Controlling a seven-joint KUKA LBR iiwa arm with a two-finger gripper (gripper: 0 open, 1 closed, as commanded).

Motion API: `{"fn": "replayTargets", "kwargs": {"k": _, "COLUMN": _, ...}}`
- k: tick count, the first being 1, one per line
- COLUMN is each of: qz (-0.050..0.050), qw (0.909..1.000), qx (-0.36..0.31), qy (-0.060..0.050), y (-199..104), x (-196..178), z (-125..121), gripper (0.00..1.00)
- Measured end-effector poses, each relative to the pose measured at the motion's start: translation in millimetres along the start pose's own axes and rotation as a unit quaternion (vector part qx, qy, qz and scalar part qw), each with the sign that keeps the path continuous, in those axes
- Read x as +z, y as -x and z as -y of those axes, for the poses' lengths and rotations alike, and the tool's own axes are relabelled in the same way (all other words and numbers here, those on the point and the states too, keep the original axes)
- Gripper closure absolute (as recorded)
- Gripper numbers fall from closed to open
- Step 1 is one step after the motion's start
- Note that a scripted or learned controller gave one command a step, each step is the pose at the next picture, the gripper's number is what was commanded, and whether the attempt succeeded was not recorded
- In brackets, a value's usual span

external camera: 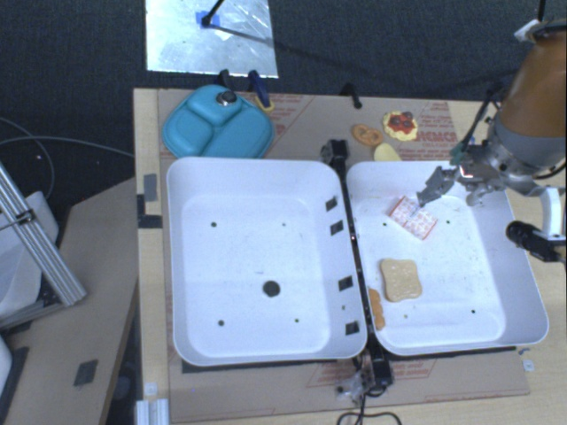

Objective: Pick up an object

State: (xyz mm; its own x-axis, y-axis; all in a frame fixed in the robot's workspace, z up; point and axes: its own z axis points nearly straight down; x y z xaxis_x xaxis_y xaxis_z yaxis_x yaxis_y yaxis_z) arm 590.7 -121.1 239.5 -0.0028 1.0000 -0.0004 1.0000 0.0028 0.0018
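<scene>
White plastic bins sit side by side on a cardboard-covered bench (292, 113). Left bin (190, 237) holds one small dark round object (271, 289) near its middle. Right bin (518, 312) holds a red-and-white packet (414, 217) toward the far side, a tan toast slice (400, 279) nearer the middle, and a small orange-brown piece (376, 308) against the left wall. Grey arm with orange band (536, 87) reaches in from the right; gripper (461, 186) hangs over the far part of the right bin, just right of the packet, one finger (436, 185) pointing down-left close to the packet's far corner. Fingers are spread apart, nothing between them. Beyond the bins on the bench: blue divided tray (219, 124) at far left, a pizza-like toy (400, 124), a tan cookie-like piece (366, 135) and a pale yellow piece (386, 153). A shiny metal sheet (211, 25) lies on the dark floor farther back.
</scene>
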Motion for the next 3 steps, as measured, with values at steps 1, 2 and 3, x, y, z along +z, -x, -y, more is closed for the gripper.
{"fn": "replayTargets", "kwargs": {"k": 1, "qz": -0.001, "qw": 1.0000, "qx": 0.003, "qy": -0.005, "y": 33.7, "x": 70.2, "z": 62.0, "gripper": 0.00}}
{"fn": "replayTargets", "kwargs": {"k": 2, "qz": 0.000, "qw": 1.0000, "qx": 0.003, "qy": 0.003, "y": 86.9, "x": 156.1, "z": 70.7, "gripper": 0.00}}
{"fn": "replayTargets", "kwargs": {"k": 3, "qz": 0.001, "qw": 1.0000, "qx": -0.004, "qy": 0.005, "y": 11.4, "x": 152.2, "z": -12.4, "gripper": 0.00}}
